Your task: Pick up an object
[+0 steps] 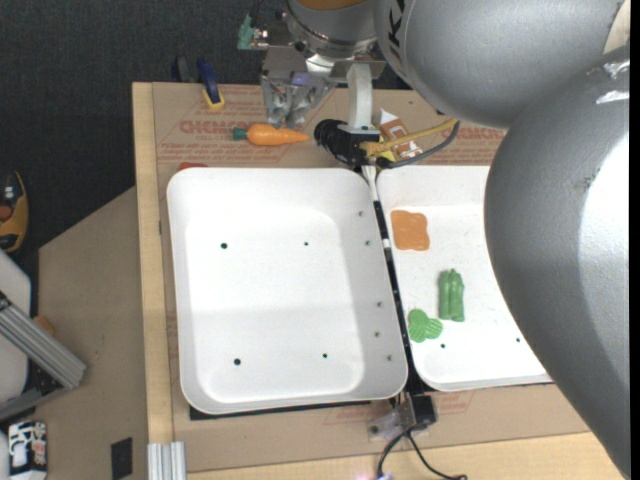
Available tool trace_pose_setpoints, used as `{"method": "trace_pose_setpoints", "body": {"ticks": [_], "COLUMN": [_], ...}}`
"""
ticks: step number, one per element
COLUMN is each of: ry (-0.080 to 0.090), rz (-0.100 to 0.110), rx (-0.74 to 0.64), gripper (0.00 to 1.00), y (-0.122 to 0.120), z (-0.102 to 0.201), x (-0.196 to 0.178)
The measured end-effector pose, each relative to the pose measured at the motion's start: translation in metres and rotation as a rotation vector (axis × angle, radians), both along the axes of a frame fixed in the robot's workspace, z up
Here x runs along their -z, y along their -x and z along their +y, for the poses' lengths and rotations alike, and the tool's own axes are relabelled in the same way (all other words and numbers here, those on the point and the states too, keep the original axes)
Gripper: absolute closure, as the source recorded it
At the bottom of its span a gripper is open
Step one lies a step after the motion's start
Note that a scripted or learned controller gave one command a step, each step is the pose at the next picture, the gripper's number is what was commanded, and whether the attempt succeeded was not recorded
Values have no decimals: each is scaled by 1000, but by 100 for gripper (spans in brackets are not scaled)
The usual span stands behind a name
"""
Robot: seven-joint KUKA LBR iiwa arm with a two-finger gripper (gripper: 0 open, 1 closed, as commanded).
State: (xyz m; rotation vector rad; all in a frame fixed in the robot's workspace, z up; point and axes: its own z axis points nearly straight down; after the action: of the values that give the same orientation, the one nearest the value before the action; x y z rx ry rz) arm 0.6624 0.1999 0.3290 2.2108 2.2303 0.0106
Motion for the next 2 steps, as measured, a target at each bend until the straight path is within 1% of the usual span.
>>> {"method": "trace_pose_setpoints", "body": {"ticks": [1, 2], "ry": [-2, -2], "rz": [-9, -6], "rx": [4, 4], "gripper": [100, 100], "y": [4, 70], "z": [27, 25], "x": [-117, -214]}}
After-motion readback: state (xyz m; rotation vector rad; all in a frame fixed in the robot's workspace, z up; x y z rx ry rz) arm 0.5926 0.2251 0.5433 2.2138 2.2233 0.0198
